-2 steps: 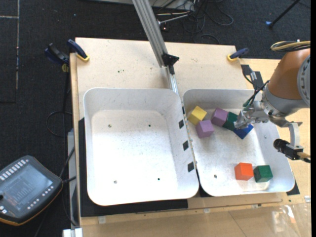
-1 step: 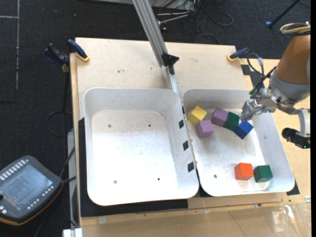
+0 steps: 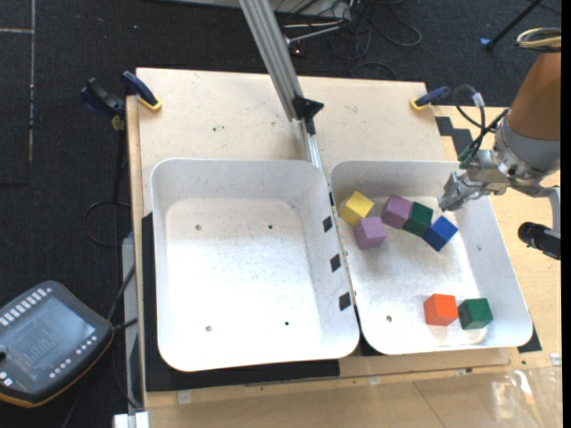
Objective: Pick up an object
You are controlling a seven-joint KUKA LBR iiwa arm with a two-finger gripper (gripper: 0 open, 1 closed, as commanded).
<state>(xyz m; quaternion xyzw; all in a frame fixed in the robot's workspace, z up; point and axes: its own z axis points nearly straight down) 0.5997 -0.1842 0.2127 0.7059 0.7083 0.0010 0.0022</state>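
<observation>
Left bin (image 3: 178, 239) open, right bin (image 3: 500, 266) — blocks (image 3: 397, 210) clustered (upper part), middle floor free

The grey arm (image 3: 535, 132) reaches in from the right, wrist angled downward.

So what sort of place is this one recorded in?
Likely a robotics lab: two white bins of coloured blocks on a clamped bench, a teach pendant lying nearby, loose cables on the dark floor.
</observation>
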